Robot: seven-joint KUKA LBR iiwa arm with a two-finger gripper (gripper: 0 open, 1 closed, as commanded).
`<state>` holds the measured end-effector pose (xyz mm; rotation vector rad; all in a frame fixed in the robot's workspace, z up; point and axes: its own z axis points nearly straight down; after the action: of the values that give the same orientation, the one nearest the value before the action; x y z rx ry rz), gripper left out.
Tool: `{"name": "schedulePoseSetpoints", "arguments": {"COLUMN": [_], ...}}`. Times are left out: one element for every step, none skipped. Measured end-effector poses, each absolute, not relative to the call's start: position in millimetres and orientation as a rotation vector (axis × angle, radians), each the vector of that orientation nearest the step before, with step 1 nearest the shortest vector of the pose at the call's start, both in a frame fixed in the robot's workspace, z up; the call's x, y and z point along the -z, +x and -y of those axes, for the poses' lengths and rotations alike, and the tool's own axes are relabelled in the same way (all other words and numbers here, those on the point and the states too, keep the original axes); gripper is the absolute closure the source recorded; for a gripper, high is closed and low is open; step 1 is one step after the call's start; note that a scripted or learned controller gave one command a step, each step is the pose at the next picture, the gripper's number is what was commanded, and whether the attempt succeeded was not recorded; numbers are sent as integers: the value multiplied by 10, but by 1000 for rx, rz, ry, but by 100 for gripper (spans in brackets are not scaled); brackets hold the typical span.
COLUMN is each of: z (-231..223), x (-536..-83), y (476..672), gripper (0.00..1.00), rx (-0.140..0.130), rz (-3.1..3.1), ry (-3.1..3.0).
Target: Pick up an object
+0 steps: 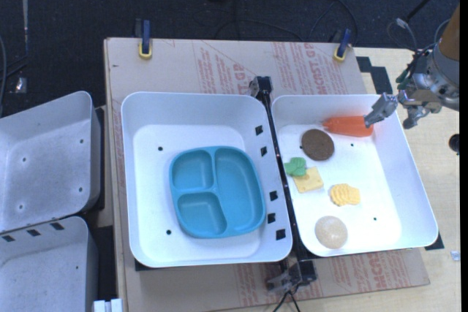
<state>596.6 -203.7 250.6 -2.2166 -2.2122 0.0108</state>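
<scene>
The right bin (409,179) holds several toy foods. An orange carrot (349,126) lies at its far side, with a brown round disc (317,145) just in front of it. A green piece (295,166), a yellow square slice (308,180), a yellow ridged piece (344,194) and a cream round ball (330,231) lie further forward. My gripper (395,113) hangs over the bin's far right corner, just right of the carrot's tip. It is open, with nothing between its fingers.
In the left bin (139,157) sits a blue three-compartment tray (217,191). A black divider (272,164) runs between the bins. Yellow clamps (145,47) hold the board at the back. A spare white bin (44,150) lies to the left of the bench.
</scene>
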Motion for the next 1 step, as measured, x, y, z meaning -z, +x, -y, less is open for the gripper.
{"name": "schedulePoseSetpoints", "arguments": {"z": [2029], "x": [-2582], "y": [5992], "gripper": [0], "rx": [0], "rz": [2223], "ry": [-2220]}}
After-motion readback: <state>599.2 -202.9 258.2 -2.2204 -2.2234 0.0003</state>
